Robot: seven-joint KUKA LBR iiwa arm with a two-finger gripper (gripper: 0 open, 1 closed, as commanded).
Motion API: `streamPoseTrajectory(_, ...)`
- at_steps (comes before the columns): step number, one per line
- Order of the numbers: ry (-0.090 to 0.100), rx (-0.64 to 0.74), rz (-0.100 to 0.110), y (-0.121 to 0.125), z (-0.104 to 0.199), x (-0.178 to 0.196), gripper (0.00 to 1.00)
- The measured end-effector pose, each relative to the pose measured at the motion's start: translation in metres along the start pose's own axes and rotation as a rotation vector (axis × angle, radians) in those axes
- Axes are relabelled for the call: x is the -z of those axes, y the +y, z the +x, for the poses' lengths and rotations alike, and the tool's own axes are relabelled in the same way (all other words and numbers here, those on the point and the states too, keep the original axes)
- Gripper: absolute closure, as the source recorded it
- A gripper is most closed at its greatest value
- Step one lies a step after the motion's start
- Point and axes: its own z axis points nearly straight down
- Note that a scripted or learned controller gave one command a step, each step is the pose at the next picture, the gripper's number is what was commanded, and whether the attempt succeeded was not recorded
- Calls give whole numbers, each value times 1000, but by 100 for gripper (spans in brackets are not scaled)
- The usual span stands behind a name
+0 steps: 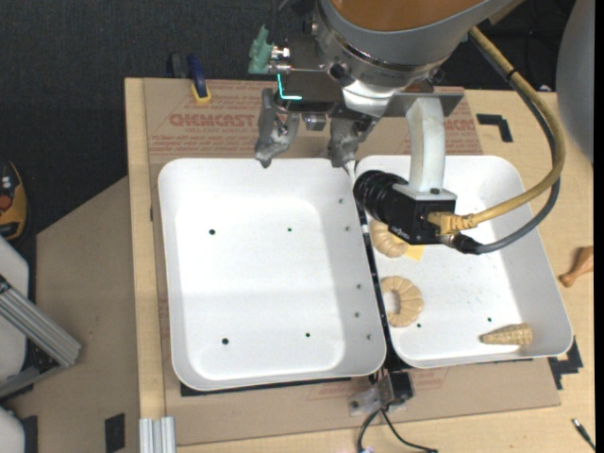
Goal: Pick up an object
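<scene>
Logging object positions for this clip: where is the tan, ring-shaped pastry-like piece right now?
The tan ring-shaped piece lies in the right white bin, near its left wall by the divider, between a partly hidden tan piece above and a tan cone-shaped piece lower right.

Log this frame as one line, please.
hand: open, nothing between fingers, over far rim of left white bin | right white bin: tan ring-shaped piece, tan cone-shaped piece | pick: not yet done

Bench point(142, 253) w/ two white bins point(255, 272), prob. touching.
</scene>
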Motion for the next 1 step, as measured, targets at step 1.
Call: streamPoseTrajectory(1, 2, 2, -4, 0, 1, 11, 100)
